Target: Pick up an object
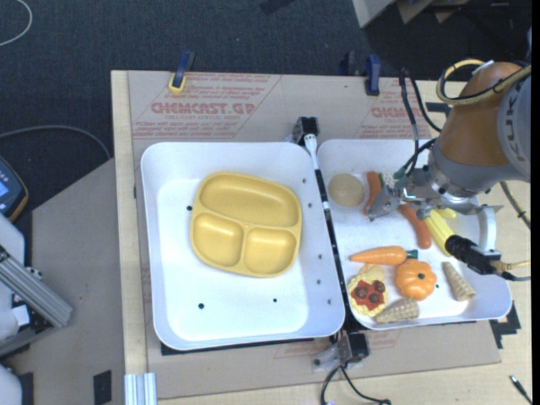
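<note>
- Bench (211, 99) w/ two white bins side by side, dark floor behind.
- Task obj: toy food in right bin (498, 298) – carrot (380, 256), pumpkin (416, 279), pizza slice (369, 292), round biscuit (345, 190).
- Gripper (381, 201) low, just right of biscuit; grip state: can't tell.
- Left bin (160, 251): yellow divided plate (245, 224).

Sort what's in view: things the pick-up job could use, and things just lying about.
For the job:
gripper
right bin
carrot
pumpkin
pizza slice
round biscuit
corn cob

Lying about:
left bin
yellow divided plate
blue clamps
</note>
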`<state>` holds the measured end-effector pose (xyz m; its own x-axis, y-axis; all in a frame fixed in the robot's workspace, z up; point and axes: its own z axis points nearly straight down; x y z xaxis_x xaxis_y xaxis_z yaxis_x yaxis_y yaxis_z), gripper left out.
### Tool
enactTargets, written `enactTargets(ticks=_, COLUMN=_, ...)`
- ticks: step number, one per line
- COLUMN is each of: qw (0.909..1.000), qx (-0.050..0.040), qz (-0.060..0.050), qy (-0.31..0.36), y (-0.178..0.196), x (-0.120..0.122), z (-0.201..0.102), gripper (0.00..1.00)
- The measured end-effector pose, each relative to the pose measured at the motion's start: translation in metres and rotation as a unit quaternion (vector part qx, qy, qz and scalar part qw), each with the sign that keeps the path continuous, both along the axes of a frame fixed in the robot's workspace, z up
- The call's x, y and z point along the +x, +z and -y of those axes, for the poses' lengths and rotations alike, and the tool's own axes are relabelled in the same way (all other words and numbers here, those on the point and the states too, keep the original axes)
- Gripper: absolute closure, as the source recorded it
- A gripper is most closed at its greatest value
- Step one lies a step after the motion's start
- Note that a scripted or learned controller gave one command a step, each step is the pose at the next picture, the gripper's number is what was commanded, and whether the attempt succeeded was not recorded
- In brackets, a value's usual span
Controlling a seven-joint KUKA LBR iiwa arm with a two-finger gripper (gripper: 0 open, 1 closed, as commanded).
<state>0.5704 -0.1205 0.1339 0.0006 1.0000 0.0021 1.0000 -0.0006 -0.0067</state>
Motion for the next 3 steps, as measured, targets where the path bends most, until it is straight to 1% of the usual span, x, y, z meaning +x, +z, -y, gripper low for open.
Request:
enactTargets(ticks=1, qw=1.0, qx=0.0001, qz=0.0, qy=0.0, y=-0.053, x=-0.001, z=-0.001, gripper=0.0)
enactTargets(ticks=2, qw=1.0, qx=-0.0011, qz=0.003, qy=-0.001, y=-0.039, x=0.0, z=0.0, gripper=1.0)
enactTargets(ticks=3, qw=1.0, qx=-0.0021, qz=0.006, qy=0.0, y=0.024, x=0.001, z=0.004, gripper=1.0)
